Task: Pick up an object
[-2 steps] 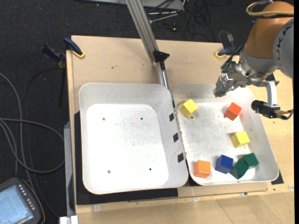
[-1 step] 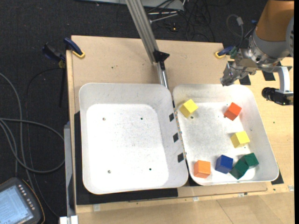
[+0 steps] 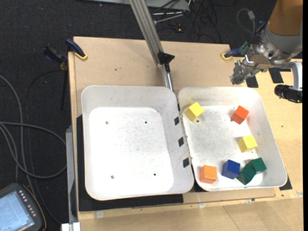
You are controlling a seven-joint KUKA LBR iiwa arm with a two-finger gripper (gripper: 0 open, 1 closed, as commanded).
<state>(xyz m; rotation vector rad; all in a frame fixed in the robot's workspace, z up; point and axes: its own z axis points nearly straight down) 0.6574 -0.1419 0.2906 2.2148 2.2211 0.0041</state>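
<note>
From above the bench, the arm [image 3: 285, 18] comes in at the two o'clock corner, grey with its orange band high up. Its gripper [image 3: 239, 76] hangs over the bare wood just beyond the far rim of the right bin [image 3: 269, 129], at about one o'clock from that bin's middle. How the jaws stand I cannot tell; the tip is a small dark blur from here, and nothing shows between them.

All the blocks sit in the right bin. A yellow block [image 3: 195, 111] lies at ten o'clock, close to the bin's left wall. An orange-red block [image 3: 239, 114] sits at one o'clock, nearest the gripper but still apart from it. A second yellow block [image 3: 247, 143] rests at about four o'clock. Along the near edge, from seven round to five o'clock, there is an orange block [image 3: 208, 173], then a blue block [image 3: 231, 169], then two green blocks [image 3: 252, 170] huddled together, touching each other and just beside the blue one.

The left bin [image 3: 96, 105] lies at nine o'clock beside its twin, speckled white. A slanted metal pole [image 3: 149, 28] runs down from twelve o'clock to where the two bins meet.
</note>
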